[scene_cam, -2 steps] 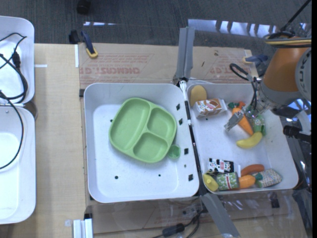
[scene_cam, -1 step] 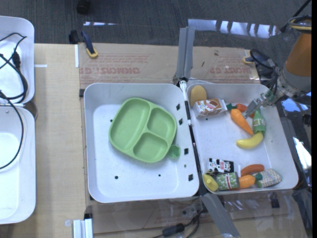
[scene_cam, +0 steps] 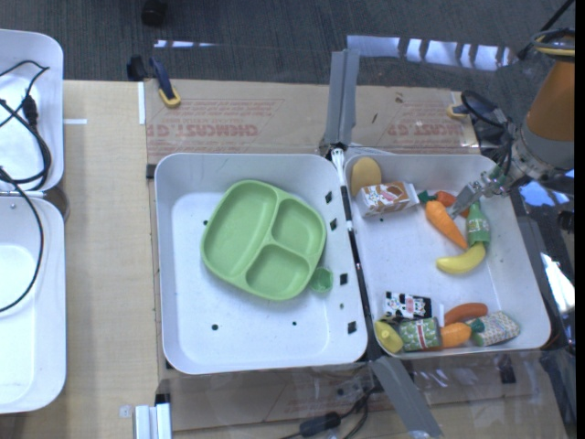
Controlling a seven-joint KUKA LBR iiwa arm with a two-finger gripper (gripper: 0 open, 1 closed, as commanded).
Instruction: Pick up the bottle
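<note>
The gripper [scene_cam: 473,197] hovers over the green bottle [scene_cam: 477,227] in the right bin [scene_cam: 521,245]; I cannot tell its grip state. The bottle lies unlifted beside the carrot [scene_cam: 445,223].

We take this for a robotics lab or test cell, not a home. Our landmark is the left bin [scene_cam: 174,273]: it sits on a flattened cardboard sheet [scene_cam: 238,117] printed with lettering, laid over a pale wooden bench [scene_cam: 101,245]. Just right of the bin stands its twin [scene_cam: 530,273], stocked with toy food. Beyond the bin's far edge we see dark carpet-like flooring [scene_cam: 247,16] and a clamp [scene_cam: 164,90]. Left of the bin, loose black cables [scene_cam: 23,144] trail across white surfaces. Far right of it looms the grey-and-orange arm [scene_cam: 553,108].
</note>
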